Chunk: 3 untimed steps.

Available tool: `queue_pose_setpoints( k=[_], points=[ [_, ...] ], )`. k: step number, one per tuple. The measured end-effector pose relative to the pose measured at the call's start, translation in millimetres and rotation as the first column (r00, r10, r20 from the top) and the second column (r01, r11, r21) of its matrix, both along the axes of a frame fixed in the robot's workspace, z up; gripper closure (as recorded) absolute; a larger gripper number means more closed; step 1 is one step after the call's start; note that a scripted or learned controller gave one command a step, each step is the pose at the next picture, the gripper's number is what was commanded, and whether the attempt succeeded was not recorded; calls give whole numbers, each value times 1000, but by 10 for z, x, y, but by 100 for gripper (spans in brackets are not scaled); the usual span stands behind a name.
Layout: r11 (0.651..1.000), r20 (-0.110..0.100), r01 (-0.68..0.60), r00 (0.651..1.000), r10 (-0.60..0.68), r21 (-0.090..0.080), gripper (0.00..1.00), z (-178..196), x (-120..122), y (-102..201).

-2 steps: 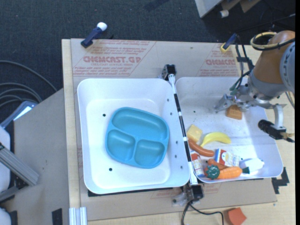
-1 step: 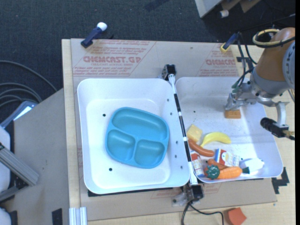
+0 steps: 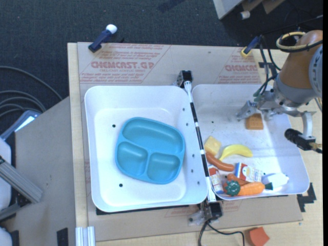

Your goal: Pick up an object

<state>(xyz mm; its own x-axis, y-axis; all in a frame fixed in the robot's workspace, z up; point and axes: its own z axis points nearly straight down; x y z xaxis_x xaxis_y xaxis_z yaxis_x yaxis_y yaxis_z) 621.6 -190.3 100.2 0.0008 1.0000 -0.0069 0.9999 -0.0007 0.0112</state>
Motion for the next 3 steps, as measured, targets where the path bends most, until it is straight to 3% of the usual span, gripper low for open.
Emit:
queue_pose_setpoints(
  k=[1,2,3],
  points=[
    [1000,-11,-2,1000,2,6,0,-152,452,-51],
    [1000,-13,-1,1000,1,7,0,-154,125,-78],
    [1000,-11,-1,1000,1,6,100,-50,131,-78]
  ],
)
